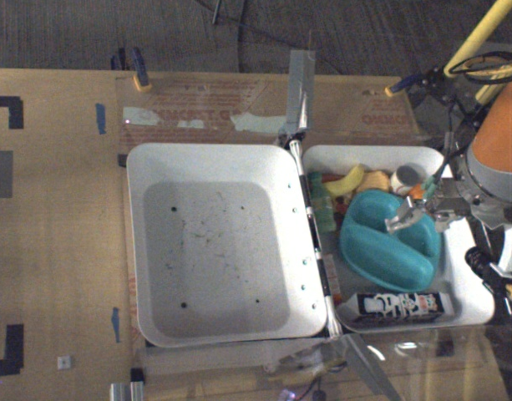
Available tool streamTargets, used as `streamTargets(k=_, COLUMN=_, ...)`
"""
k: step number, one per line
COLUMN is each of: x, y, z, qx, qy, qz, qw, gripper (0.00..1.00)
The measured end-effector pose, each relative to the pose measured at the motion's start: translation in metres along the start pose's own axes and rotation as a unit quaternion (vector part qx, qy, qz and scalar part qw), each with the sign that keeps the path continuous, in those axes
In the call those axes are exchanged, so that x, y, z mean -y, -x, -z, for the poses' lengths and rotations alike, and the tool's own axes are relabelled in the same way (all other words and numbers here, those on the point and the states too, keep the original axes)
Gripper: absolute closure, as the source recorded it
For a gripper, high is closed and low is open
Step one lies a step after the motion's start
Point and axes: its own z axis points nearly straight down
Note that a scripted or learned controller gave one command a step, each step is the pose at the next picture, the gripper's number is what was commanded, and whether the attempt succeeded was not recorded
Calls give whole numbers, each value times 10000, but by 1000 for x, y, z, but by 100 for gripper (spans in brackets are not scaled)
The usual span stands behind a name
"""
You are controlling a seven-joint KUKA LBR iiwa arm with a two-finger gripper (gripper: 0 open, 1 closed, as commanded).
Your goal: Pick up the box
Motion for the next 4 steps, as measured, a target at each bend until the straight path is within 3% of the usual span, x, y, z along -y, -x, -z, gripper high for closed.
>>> streamTargets(k=1, x=37, y=48, z=7, qx=-4, qy=-5, qz=-673, qw=9977, gripper=0)
streamTargets(k=2, x=37, y=48, z=7, qx=-4, qy=-4, qz=-673, qw=9977, gripper=0)
streamTargets(k=3, x=36, y=82, z=76, qx=12, qy=18, qz=-672, qw=9977, gripper=0)
streamTargets(k=4, x=12, y=61, z=78, qx=18, qy=27, qz=135, qw=9999, gripper=0)
